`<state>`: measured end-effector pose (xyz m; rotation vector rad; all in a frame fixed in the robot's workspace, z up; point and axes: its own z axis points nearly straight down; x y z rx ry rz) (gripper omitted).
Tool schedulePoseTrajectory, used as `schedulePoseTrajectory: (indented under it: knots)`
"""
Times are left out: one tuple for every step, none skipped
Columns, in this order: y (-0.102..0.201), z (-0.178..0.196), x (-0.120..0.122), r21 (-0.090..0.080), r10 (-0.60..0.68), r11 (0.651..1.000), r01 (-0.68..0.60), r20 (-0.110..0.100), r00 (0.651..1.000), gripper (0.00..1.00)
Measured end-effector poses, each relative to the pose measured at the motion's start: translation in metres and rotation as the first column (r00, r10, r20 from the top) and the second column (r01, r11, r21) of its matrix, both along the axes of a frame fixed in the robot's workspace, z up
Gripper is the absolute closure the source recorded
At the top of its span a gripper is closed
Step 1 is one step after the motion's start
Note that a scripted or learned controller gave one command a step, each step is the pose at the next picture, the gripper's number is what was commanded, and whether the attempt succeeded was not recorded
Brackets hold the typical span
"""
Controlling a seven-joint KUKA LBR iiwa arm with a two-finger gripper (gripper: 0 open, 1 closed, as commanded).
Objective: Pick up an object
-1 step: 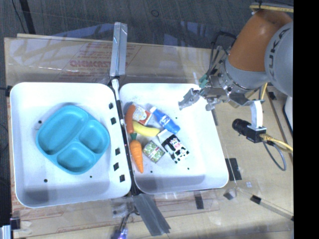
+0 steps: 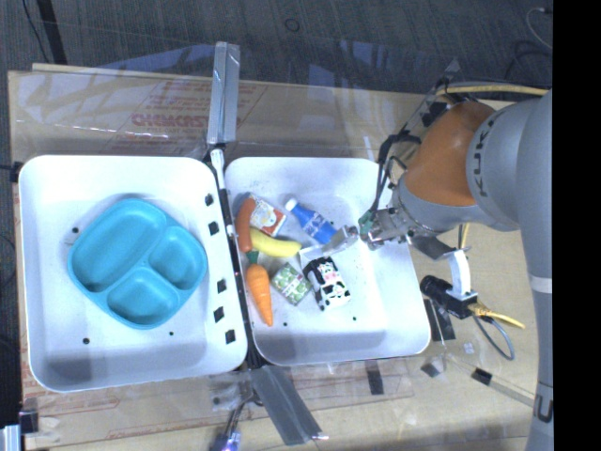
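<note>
The right bin [image 2: 394,327] holds a heap of small items. A carrot [image 2: 260,295] lies at the left, with a second orange piece [image 2: 244,222] above it. Between them is a yellow banana [image 2: 273,247], and a red and white carton [image 2: 269,216] sits just above the banana. A blue bottle [image 2: 311,222] lies in the middle, a black and white cow-patterned box [image 2: 327,283] below it, and a green packet [image 2: 291,286] beside that box. My gripper [image 2: 340,240] reaches in from the right, low over the bin, between the blue bottle and the cow-patterned box.
The left bin [image 2: 47,327] holds a blue divided plate [image 2: 139,261]. A metal divider [image 2: 223,92] runs between the bins. Cables and small tools [image 2: 465,303] lie on the bench to the right of the right bin.
</note>
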<state>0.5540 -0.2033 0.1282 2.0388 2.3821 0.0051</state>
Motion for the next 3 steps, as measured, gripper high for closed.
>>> schedulePoseTrajectory:
  knots:
    - [0.077, -0.034, -0.049, 0.0, 0.009, 1.0, -0.009, -0.002, 1.0, 0.0]
    - [0.077, -0.024, -0.048, -0.001, 0.014, 1.0, -0.014, -0.001, 1.0, 1.0]
    - [0.14, 0.097, -0.008, 0.002, 0.162, 0.987, -0.162, -0.007, 0.987, 1.0]
